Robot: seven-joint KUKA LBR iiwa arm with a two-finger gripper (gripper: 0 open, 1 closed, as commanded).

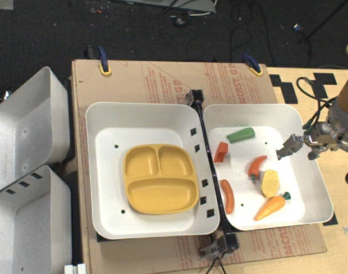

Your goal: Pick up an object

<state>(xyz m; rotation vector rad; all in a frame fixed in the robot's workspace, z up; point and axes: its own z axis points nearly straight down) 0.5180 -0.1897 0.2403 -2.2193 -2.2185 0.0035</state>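
While the arm is reaching in over the right bin's [311, 170] outer wall, the gripper [289, 147] is hanging above the bin floor; cannot tell its state. Nothing is showing in its grasp. Inside this bin, a red pepper [256, 166] is lying nearest, a yellow piece [270, 182] and carrot [272, 206] below it, a green piece [241, 135] toward the top, a red block [220, 151] and sausage [227, 196] along the bin's inner wall.

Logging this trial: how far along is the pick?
Nothing looks picked yet. The end effector hangs over the right white bin's right side, apart from the toys. The red chili-shaped toy, yellow lumpy piece and orange plastic carrot lie in the bin. Descent and grasp remain.
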